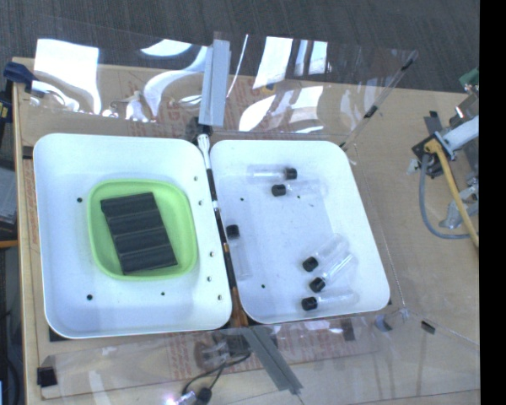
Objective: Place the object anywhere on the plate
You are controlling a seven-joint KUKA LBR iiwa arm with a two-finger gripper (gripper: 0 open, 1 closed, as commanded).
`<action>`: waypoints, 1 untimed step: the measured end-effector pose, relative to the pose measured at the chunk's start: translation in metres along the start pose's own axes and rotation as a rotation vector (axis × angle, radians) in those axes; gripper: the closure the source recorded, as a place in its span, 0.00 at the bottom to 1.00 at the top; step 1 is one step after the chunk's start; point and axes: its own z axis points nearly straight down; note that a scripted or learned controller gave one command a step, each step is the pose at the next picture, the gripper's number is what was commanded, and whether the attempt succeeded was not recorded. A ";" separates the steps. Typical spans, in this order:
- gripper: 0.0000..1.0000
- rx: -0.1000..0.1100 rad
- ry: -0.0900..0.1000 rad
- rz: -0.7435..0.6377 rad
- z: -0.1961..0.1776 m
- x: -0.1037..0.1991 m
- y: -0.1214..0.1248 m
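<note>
Light wooden bench [405, 226] carries two shallow white bins side by side, edges touching at centre; left bin [59, 294] and right bin [367, 251] both sit flat on it; clear plastic panels [320, 83] stand along far side behind bins; grey metal bar [214, 83] upright at gap between bins; cables [443, 209] on bench at right; small metal bracket [274, 365] near front edge.

You see a green plate [140, 227] bearing a dark ridged block [137, 232] in the left bin [59, 294], and clear black-capped vials [319, 284] scattered in the right bin [367, 251].
</note>
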 end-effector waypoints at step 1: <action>0.00 0.000 0.000 0.000 0.000 0.000 0.000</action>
